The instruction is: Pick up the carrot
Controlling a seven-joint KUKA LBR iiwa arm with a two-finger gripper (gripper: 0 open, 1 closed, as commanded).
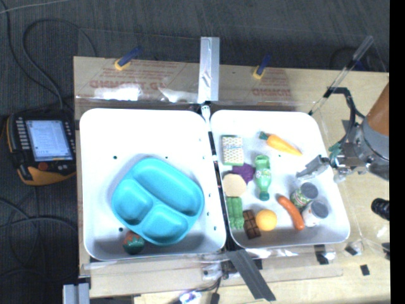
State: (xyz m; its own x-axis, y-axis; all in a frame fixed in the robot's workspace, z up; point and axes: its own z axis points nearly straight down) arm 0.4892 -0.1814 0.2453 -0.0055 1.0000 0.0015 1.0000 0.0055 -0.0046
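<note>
White left bin (95, 170) and right bin (316, 126), side by side. Blue divided plate (158, 198) in left bin, tilted over a red-and-green item (132, 241), mostly hidden, not identifiable. Grey arm (370, 145) cut off at frame's right, orange band barely in shot. Gripper (314, 167) over right bin's right rim, blurred; open or closed, cannot tell; nothing seen gripped. Carrot (280, 144) lying free in right bin's far right part, near gripper, apart from it. Green bottle (262, 177) just beside, nearer centre. Can (304, 196) below gripper, label unreadable.
</note>
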